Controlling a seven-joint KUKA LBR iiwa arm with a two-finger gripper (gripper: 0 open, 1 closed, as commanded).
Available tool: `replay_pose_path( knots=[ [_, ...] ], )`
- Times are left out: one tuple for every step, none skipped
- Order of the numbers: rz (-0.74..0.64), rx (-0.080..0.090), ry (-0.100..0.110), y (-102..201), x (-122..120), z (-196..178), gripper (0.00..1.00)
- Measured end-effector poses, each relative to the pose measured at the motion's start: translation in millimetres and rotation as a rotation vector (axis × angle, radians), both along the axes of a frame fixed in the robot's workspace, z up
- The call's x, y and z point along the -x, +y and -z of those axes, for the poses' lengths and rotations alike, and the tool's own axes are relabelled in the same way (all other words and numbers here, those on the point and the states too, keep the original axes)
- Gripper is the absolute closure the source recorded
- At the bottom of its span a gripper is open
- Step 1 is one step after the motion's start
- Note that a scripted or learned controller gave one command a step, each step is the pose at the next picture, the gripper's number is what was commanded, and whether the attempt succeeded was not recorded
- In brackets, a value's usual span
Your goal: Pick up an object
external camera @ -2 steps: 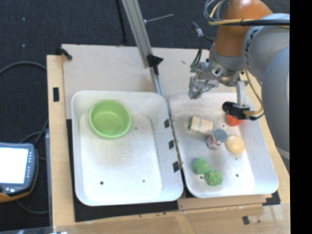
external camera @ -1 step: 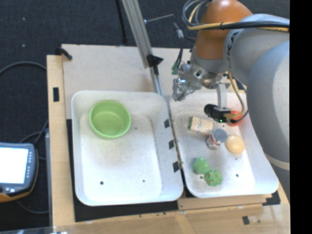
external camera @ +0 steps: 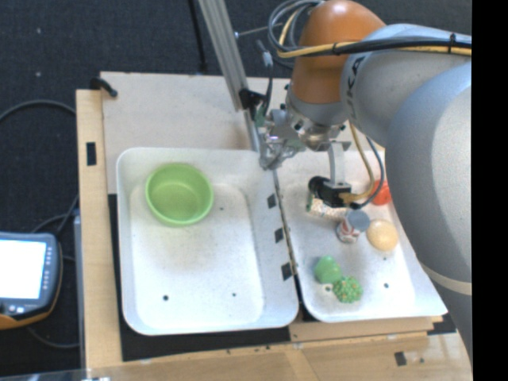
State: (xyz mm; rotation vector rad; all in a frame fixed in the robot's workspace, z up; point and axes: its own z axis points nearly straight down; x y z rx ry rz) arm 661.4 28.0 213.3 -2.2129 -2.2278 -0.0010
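I see the gripper (external camera: 270, 157) hanging over the far end of the seam where the two bins meet, with nothing visibly in its grasp. I cannot tell whether it is spread or pressed together. The arm (external camera: 413, 94) comes in from the right and covers the far right corner of the right bin (external camera: 397, 292).

The things to pick lie in both bins. One green bowl (external camera: 179, 194) sits upright, mouth up, in the far left part of the left bin (external camera: 198, 292). It is round, so it points no particular way.

The right bin holds five small things:
- One pale yellow ball (external camera: 382, 235), roundish with no clear long axis.
- One small grey-topped piece (external camera: 352, 225) just beside the ball on its left, too small for me to read its heading.
- One orange thing (external camera: 382, 193) farther back, partly hidden by the arm.
- One smooth green lump (external camera: 325, 269) toward the front.
- One knobbly green lump (external camera: 347, 290) just beside the smooth one. Both are rounded.

The two white bins rest on a pale bench (external camera: 159, 109), which stands on a dark carpeted floor (external camera: 79, 22). One aluminium rail (external camera: 222, 46) slants down from the top toward the gripper. One pendant (external camera: 24, 280) with a lit screen sits at the lower left, off the bench.
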Motion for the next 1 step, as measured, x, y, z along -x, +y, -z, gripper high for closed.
replay_pose_path(
  knots=[
    [-0.001, -0.001, -0.002, 51.4, -3.8, -2.1, 1.00]
  ],
)
